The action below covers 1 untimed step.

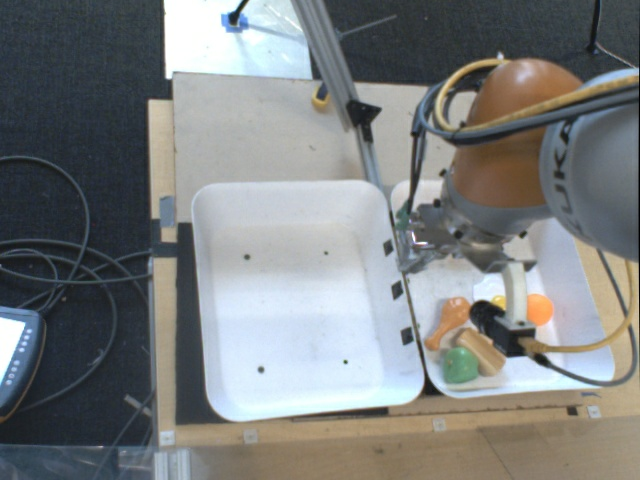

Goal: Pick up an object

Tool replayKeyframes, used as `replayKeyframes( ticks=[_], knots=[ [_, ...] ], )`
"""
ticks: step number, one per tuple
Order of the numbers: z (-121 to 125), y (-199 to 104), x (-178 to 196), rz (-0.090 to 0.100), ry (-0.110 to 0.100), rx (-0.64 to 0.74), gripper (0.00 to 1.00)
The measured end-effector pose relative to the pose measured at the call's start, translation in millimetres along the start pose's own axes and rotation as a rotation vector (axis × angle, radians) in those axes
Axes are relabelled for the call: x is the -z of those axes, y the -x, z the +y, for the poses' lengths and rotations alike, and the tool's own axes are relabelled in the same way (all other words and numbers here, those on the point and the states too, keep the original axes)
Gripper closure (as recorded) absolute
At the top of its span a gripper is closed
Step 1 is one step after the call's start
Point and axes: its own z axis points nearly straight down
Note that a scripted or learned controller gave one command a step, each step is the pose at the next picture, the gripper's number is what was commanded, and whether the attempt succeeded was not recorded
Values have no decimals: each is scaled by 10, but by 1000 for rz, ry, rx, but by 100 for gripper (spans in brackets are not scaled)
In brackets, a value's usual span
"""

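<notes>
My gripper (413,250) hangs low over the left rim of the right bin (590,353), under the big orange wrist band. In that bin's front part lie an orange peg-shaped toy (449,324), a green ball (460,366) and a tan wooden block (483,352), close together. An orange ball (541,310) rests further right, and a small yellow piece (498,302) peeks out beside it. The gripper stands behind and to the left of these things and touches none of them. The arm hides the back of the right bin.
The left bin (215,268) adjoins the right one, their rims meeting just below the gripper. A grey metal pole (335,63) slants down from the top to the bins' back edge. Cables (60,258) and a tablet (15,353) lie on the floor at the left.
</notes>
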Motion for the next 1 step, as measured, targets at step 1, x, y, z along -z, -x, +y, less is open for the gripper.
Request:
replayKeyframes(
  ticks=[1],
  knots=[
    [-70,-469,-75,0,0,-1,100]
  ],
)
